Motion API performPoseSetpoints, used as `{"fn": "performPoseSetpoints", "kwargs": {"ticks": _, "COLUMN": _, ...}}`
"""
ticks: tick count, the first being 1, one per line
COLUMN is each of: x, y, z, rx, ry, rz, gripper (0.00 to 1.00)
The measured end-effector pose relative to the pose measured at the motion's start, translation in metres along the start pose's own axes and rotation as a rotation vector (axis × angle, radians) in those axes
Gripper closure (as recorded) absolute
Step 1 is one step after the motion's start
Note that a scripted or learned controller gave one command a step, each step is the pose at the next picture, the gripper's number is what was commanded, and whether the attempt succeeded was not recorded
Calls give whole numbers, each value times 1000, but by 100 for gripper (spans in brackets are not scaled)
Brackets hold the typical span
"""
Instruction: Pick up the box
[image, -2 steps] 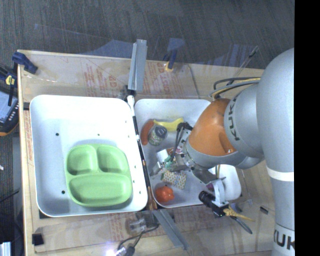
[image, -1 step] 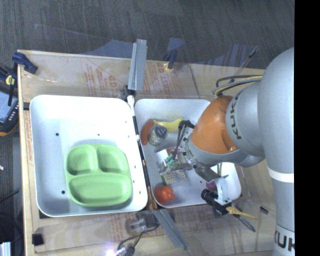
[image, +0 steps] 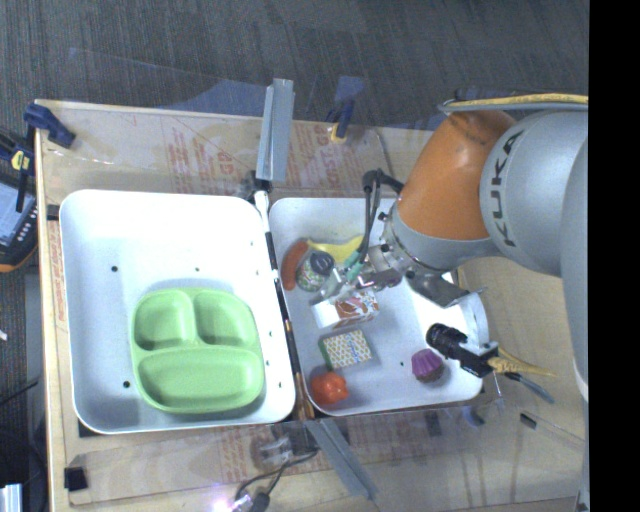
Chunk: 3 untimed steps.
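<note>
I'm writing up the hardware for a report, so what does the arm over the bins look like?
The arm is bulky and rounded, with a grey shell and a wide orange band above the wrist. Dark lettering runs along the grey casing. A thin dark cable loops beside the wrist, above the metallic pincer.

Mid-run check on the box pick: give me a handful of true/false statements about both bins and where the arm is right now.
1. The green divided tray lies in the left bin. True.
2. The end effector is over the left bin. False: it is over the right bin, among the clutter.
3. A small patterned box lies flat in the right bin, apart from the end effector. True.
4. The red tomato-like item sits at the right bin's far edge. False: it is at the near edge, by the near-left corner.
5. A purple item lies in the left bin. False: it is in the right bin.
</note>
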<state>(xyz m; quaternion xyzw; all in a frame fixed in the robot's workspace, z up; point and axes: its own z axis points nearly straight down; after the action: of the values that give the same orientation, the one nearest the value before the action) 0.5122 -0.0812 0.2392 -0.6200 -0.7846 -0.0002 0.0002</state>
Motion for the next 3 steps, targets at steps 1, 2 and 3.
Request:
{"fn": "performPoseSetpoints", "kwargs": {"ticks": 1, "x": 0, "y": 0, "z": 0, "rx": 0, "ry": 0, "rz": 0, "gripper": 0}}
{"fn": "performPoseSetpoints", "kwargs": {"ticks": 2, "x": -29, "y": -32, "z": 119, "rx": 5, "ry": 2, "rz": 53, "gripper": 0}}
{"fn": "performPoseSetpoints", "kwargs": {"ticks": 3, "x": -29, "y": -28, "z": 144, "rx": -5, "ry": -1, "rz": 299, "gripper": 0}}
